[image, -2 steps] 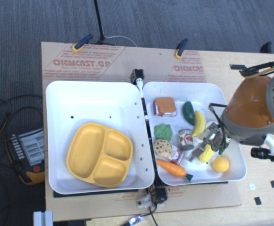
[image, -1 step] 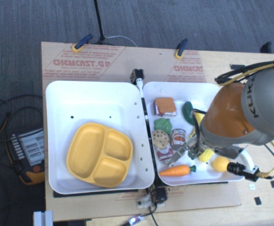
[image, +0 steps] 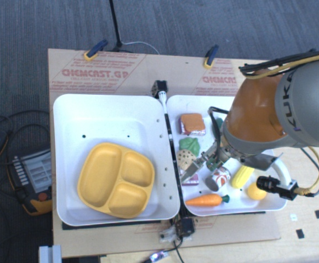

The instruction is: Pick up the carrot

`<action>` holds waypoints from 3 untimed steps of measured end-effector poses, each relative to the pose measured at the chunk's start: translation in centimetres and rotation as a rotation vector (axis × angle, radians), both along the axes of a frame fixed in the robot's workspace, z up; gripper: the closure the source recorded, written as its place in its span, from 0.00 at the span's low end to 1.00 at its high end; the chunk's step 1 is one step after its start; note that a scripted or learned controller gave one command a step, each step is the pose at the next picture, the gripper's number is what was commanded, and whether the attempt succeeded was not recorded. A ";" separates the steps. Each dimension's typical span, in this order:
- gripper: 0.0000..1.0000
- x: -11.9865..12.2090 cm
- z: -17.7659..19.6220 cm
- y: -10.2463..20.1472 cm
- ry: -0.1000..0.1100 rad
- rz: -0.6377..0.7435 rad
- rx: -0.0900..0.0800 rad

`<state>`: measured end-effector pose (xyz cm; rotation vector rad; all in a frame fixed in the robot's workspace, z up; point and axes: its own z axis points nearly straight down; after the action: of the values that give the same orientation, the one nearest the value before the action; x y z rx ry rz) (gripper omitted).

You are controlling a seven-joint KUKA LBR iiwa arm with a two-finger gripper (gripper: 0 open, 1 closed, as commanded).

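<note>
The carrot [image: 204, 200], orange with a small green top at its right end, lies flat along the front wall of the right bin [image: 173, 147]. My gripper [image: 201, 165] hangs over the middle of that bin, a short way behind and slightly left of the carrot, apart from it. The gripper sits low among the other toys, beside a speckled biscuit-like piece [image: 184, 159]. The grey and orange arm hides the bin's back right part.
In the right bin are a toast-like sandwich [image: 193, 124], a green leafy toy [image: 190, 144], a red and white can [image: 221, 178], a yellow corn cob [image: 241, 176] and a lemon [image: 256, 192]. A yellow divided plate [image: 117, 178] lies in the left bin [image: 72, 119].
</note>
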<state>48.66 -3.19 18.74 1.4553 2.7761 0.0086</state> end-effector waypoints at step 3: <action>0.00 -0.2 -0.4 0.0 0.009 0.219 -0.002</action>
<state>48.41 -3.16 18.33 1.1456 2.9260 -0.0003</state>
